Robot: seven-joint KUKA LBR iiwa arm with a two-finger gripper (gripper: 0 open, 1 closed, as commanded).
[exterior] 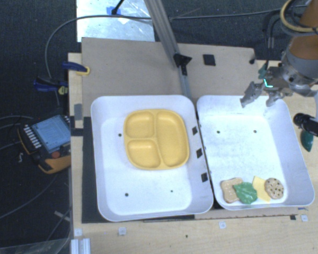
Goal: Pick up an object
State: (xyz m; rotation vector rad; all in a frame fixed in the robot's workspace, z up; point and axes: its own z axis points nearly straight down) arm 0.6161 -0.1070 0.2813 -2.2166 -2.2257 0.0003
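My gripper (261, 97) hangs over the far edge of the right bin (244, 152), open, with nothing between its fingers (249, 96). At the near edge of that bin lie several toy foods in a row: a slice of toast (230, 189), a green leaf (246, 193), a yellow cheese wedge (261, 188) and a chocolate-chip cookie (274, 188). They are well apart from the gripper, toward the near side.
The left bin (111, 194) holds a yellow three-compartment plate (155, 138). A grey pole (167, 33) slants down to the gap between the bins at the far side. Clamps and a handheld device (47, 136) sit left of the bench.
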